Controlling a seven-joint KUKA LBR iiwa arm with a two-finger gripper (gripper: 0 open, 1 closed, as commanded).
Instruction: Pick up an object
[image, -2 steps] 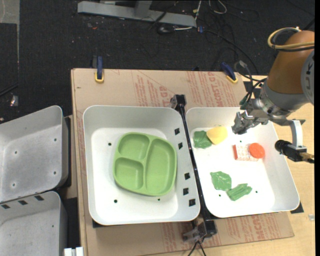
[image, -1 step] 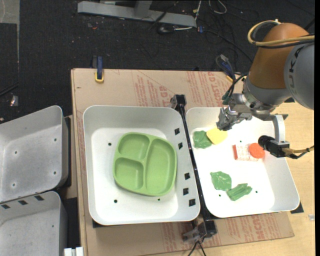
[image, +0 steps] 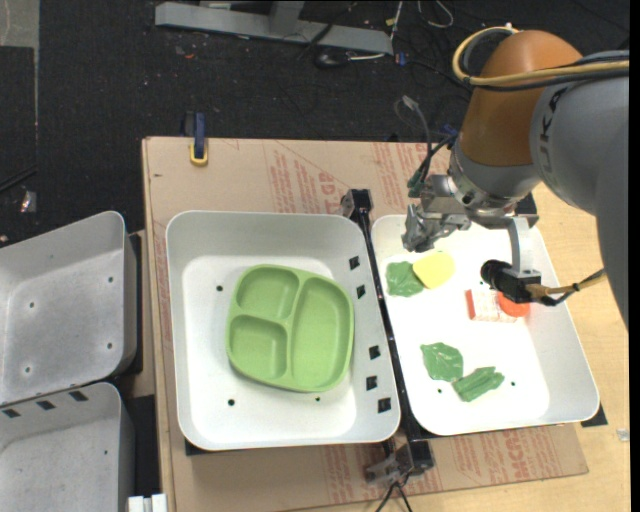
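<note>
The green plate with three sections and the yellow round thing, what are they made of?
The green divided plate in the left white bin looks like moulded plastic: one even colour, smooth, with rounded ridges and a soft sheen. The pale yellow round piece in the right white bin looks matte and soft-edged, maybe foam or rubbery plastic; the view leaves that open.

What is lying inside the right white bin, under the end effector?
The right bin holds a yellow piece, three green pieces and an orange-white item. The end effector covers the bin's upper part.
</note>
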